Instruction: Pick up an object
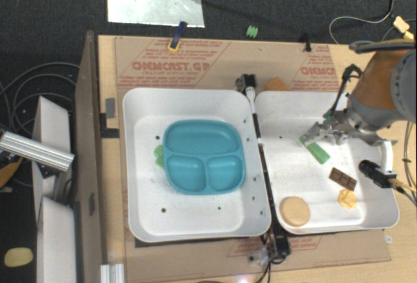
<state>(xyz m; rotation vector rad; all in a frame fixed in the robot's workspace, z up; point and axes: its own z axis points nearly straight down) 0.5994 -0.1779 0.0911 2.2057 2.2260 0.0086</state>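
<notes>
"CHEMCAST" is printed twice on the desk (pixel 195 57); the tool (pixel 324 134) touches one green block (pixel 316 150), grip unclear.

The tabletop (pixel 195 57) is covered by brown printed cardboard. Two white bins are set side by side on it: the left bin (pixel 140 164) toward its left edge, the right bin (pixel 287 145) toward its right edge.

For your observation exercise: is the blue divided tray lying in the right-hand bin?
No: the blue divided tray lies in the left bin, while the right bin holds the small items.
</notes>
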